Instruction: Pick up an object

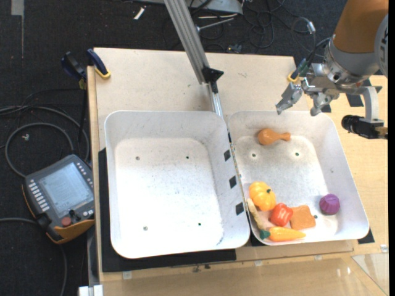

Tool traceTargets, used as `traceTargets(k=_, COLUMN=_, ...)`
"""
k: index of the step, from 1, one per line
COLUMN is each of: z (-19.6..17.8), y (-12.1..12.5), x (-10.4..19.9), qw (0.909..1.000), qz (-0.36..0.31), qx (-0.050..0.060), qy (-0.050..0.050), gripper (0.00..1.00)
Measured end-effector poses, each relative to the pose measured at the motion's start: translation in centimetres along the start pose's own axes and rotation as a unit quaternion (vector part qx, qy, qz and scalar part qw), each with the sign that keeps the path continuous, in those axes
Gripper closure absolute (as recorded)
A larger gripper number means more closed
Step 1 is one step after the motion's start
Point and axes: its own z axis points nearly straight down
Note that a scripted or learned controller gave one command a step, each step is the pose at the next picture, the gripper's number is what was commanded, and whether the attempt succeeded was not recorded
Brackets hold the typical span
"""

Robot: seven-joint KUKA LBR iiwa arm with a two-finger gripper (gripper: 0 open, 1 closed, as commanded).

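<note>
My gripper hangs above the far rim of the right bin, open, with nothing between its fingers. Just below and left of it a brown chicken drumstick lies near the back of that bin. Along the bin's front edge sit a yellow pepper, a red pepper, an orange block, a carrot and a purple ball.
The left bin stands beside the right one, their inner rims touching. A slanted metal pole rises from the bench behind the bins. A teach pendant lies on the floor at left.
</note>
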Motion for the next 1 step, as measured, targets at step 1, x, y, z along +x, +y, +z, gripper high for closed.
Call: traceTargets(k=1, z=-0.30, y=0.07, x=0.01, qw=1.0000, qz=-0.001, qx=-0.002, qy=-0.001, gripper=0.00)
